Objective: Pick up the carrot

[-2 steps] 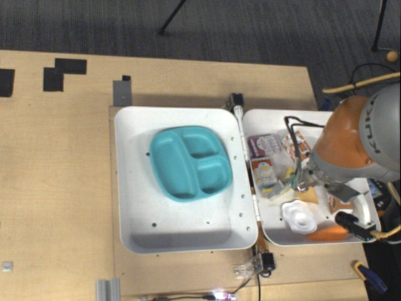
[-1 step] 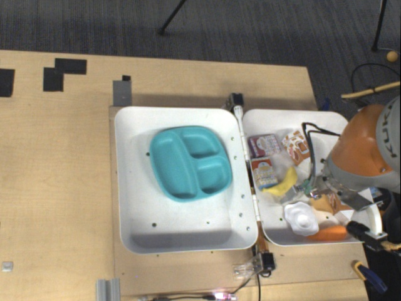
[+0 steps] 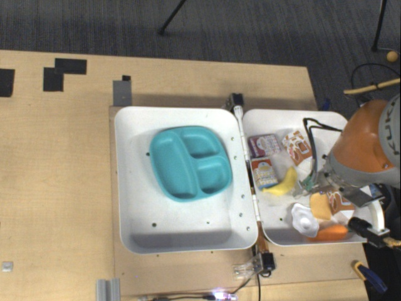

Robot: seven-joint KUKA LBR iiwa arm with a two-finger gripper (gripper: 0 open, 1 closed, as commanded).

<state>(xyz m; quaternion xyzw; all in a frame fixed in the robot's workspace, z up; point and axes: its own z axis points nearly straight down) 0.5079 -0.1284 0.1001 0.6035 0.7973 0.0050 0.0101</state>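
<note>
The carrot point(image 3: 330, 232) is a small orange piece lying at the front edge of the right bin point(image 3: 276, 234), next to a white crumpled object point(image 3: 303, 220). My gripper point(image 3: 311, 183) hangs over the middle of the right bin, below the arm's orange band point(image 3: 360, 144). It sits behind and to the left of the carrot, close to a yellow banana point(image 3: 283, 184). The arm's grey wrist hides part of the bin's right side.
A teal divided plate point(image 3: 190, 162) lies in the left bin point(image 3: 135, 231). The right bin also holds snack packets point(image 3: 265, 146), a yellow-orange block point(image 3: 320, 205) and other small items crowded together. A raised divider point(image 3: 246, 162) separates the bins.
</note>
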